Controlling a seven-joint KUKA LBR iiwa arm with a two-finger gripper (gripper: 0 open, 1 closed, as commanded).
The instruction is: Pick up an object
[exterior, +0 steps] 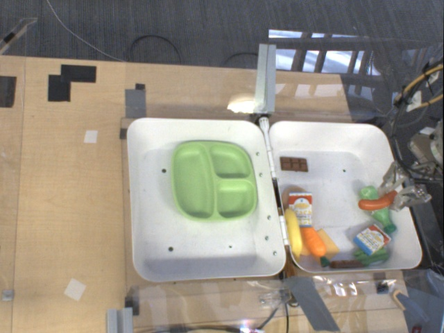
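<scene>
Wooden bench point(62, 207), grey carpet point(173, 12) behind — hand point(399, 189) at right bin point(333, 141), grip unclear.

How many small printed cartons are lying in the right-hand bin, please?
2. A small red-and-white printed carton lies near the bin's left wall, above the yellow toy banana. A small blue-and-white printed carton lies at the lower right corner. Others might be hidden beneath the clustered toys.

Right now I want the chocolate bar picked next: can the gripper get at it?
Probably yes. The chocolate bar lies flat and alone on bare bin floor, nothing over it; the gripper is at the right wall.
</scene>
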